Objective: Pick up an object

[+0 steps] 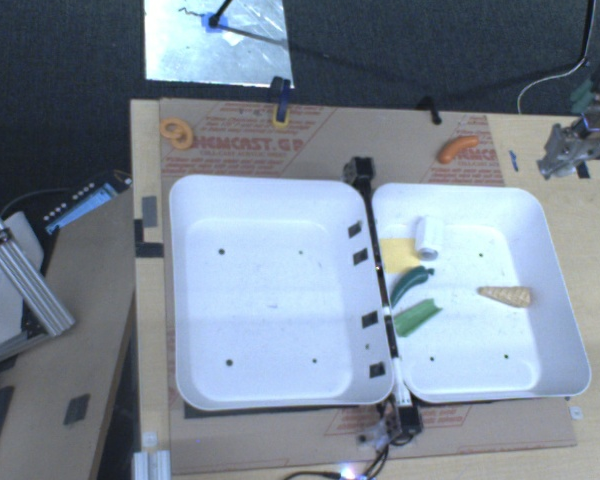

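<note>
White bins lay before us; the right bin [555, 268] held a tan cone [506, 295], well clear of the green pods [412, 301]. Our gripper [572, 151] hung beyond its far corner, its state unclear. We judged the cone the cleanest pick.

Two bins are sitting side by side on the desk [310, 133], the left bin [270, 193] adjoining the right bin [540, 258]. Lying in the right bin: a cylinder [425, 238] and flat block [401, 254] near its left wall, two pods [412, 298] before them, a cone [507, 295] further right.
</note>
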Controlling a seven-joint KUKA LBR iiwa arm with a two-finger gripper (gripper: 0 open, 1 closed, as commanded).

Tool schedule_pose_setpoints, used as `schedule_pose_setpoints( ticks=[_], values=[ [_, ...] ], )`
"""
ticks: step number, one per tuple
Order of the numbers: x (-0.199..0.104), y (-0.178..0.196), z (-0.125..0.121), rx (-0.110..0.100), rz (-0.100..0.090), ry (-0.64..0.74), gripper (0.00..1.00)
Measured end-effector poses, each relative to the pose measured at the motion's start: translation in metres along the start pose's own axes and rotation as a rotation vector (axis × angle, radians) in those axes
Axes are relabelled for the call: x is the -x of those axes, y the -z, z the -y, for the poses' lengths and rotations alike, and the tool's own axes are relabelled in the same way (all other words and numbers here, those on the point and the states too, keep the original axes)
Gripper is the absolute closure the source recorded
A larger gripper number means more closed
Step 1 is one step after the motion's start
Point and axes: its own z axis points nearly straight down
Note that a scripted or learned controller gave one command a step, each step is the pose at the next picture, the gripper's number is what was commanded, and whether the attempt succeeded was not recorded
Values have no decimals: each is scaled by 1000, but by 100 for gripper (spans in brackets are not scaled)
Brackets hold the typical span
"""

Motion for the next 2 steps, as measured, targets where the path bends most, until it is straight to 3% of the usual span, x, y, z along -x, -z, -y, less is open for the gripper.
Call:
schedule_pose_setpoints(
  ticks=[1,2],
  values=[
    [0,11,-1,3,1,5,100],
    [-52,24,4,-15,-5,-14,100]
  ],
)
